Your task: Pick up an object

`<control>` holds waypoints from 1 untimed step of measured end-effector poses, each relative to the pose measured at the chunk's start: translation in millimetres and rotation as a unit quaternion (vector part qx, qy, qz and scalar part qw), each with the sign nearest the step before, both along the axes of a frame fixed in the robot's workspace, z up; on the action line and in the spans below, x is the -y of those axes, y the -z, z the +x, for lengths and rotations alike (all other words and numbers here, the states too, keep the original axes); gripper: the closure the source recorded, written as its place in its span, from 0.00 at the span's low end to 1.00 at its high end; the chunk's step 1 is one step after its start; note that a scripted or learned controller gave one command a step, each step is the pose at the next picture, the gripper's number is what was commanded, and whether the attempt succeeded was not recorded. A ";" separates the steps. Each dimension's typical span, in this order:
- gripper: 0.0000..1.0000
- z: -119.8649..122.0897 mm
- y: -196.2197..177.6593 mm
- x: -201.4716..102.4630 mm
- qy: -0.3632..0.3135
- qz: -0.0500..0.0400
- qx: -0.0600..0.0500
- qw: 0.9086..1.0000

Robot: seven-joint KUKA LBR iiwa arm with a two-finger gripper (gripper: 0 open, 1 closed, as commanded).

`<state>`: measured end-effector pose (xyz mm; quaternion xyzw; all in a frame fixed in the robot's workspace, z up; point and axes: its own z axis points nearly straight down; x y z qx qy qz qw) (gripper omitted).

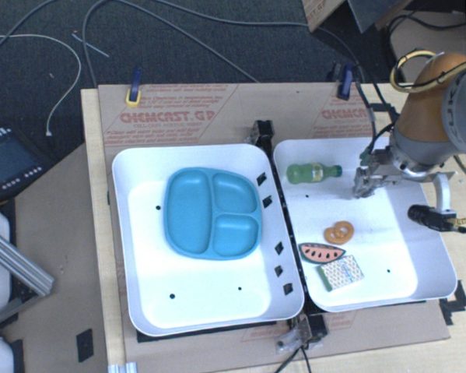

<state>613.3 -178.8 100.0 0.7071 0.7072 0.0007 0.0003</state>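
1. Two shallow white bins are sitting side by side on the bench, which is lying under a sheet of printed cardboard point(174, 107) held by blue clamps point(135, 87) at its far edge.
2. The left bin point(143, 249) is holding a blue divided plate point(211, 212), lying flat toward the bin's far half, with one long compartment on the left and two smaller ones on the right. Nothing is lying in any of its compartments.
3. The right bin point(409, 274) is holding four small items.
4. A green bottle point(313, 172) is lying on its side near the far edge of that bin, its cap pointing right.
5. An orange pretzel-shaped piece point(340, 231) is resting near the middle of the bin.
6. A watermelon slice point(322, 253) is lying just in front of the pretzel, close to the divider between the bins.
7. A small green-edged packet point(341, 273) is sitting just beside the slice, toward the near edge, and seems to be touching it.
8. The gripper point(365, 184) is hanging over the far right part of the right bin, just to the right of the bottle's cap and apart from it.
9. Whether the claw is wide or narrow cannot be told at this angle; nothing is showing between its tips.
10. The grey arm with its orange band point(431, 93) is reaching in from the right.
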 end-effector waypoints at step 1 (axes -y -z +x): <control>1.00 -1.4 -56.9 -9.5 0.000 -0.001 0.001 1.000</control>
